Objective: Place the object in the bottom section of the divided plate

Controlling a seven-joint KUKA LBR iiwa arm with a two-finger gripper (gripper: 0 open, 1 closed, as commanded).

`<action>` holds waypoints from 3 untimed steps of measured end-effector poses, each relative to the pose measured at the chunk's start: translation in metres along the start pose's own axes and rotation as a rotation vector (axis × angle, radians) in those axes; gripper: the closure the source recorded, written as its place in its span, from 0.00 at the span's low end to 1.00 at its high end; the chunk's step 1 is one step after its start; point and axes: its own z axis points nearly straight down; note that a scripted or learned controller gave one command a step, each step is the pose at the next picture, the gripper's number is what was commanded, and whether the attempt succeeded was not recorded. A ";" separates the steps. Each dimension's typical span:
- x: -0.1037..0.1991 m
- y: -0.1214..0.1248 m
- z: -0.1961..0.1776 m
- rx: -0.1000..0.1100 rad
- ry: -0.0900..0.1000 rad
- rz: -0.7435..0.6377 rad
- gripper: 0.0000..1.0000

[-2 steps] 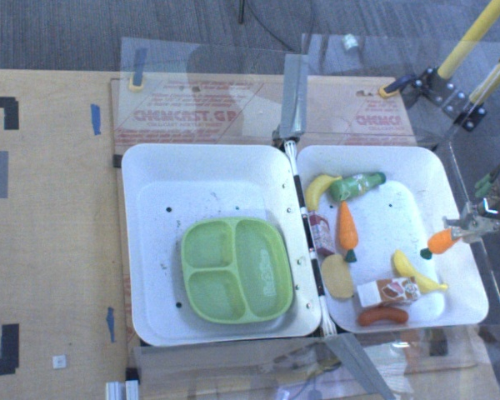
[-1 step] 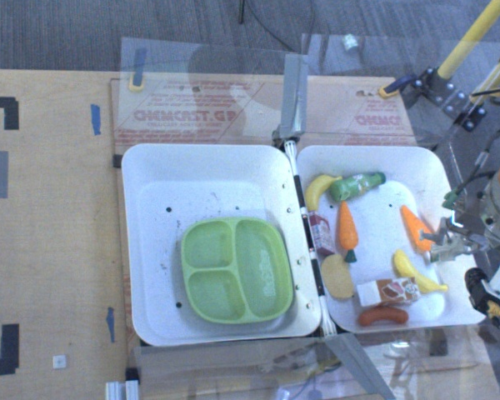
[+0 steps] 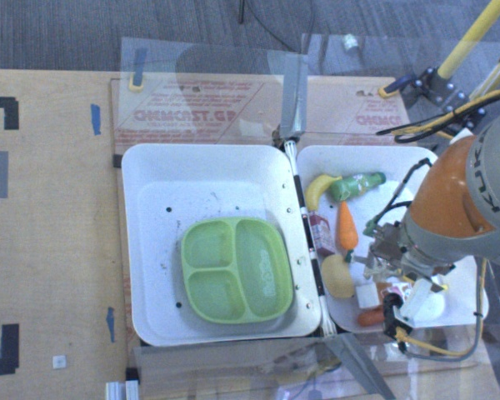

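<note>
Currently: arm low over right bin
End effector: state cannot be told
Objects: carrot, banana, yellow fruit, all in right bin
Divided plate: left bin, unfilled
Risk: crowded items; neighbours may get nudged, spoiling the grasp

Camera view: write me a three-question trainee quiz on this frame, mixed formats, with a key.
1. True or false: the divided plate lies in the left bin.
2. Which item touches the banana? A carrot B green bottle C lemon
3. Fill in: the gripper is over the ___ bin.

Key: 1 true; 2 B; 3 right.
</note>
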 end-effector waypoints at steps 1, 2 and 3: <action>-0.008 0.005 0.028 -0.002 0.007 -0.207 1.00; 0.067 -0.029 -0.066 0.000 -0.001 -0.261 1.00; 0.109 0.003 -0.196 -0.001 -0.002 -0.380 1.00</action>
